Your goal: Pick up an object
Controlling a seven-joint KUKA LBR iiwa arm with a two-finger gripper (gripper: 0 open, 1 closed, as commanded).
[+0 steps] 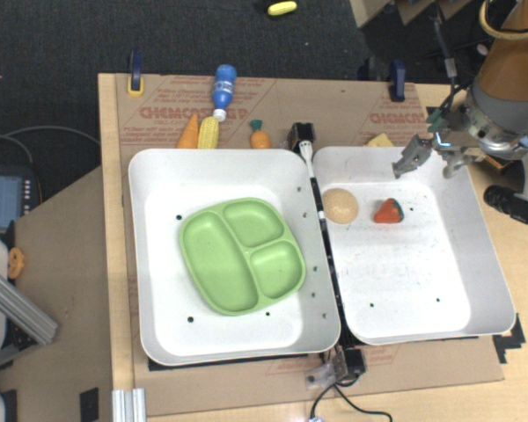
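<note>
Overhead, 2 white bins [158, 323], cardboard-covered bench [114, 236], dark carpet [114, 16]

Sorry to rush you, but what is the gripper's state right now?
Gripper: open, holding nothing, above the right bin's far edge, apart from the strawberry.

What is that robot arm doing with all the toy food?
The robot arm is trying to pick something up. Its gripper is over the back edge of the right bin, with nothing between its fingers. In that bin lie a strawberry and a tan bun, neither touched yet. The left bin holds a green divided plate. A corn cob, carrots and a small bottle sit on the cardboard behind.
</note>
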